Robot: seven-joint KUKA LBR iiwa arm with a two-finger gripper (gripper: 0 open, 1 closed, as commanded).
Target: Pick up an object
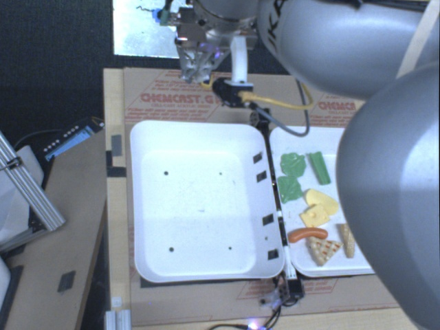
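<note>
My gripper [198, 66] hangs high over the cardboard behind the left bin [137, 184], beyond its far rim and away from every object. The right bin [328, 137] holds several toy food pieces: two green leafy pieces [292, 163] [289, 188], a green stick [318, 168], a yellow cheese wedge [320, 209], a red-orange sausage [307, 234], a tan pizza-like slice [323, 251] and a beige cone [346, 240]. The grey arm [385, 115] covers the right part of that bin.
A black divider with clips [273, 198] runs between the bins. A yellow cable [275, 104] trails from the wrist over the cardboard base [165, 98]. A metal rail [27, 191] and a blue-black device [69, 137] lie left of the bench.
</note>
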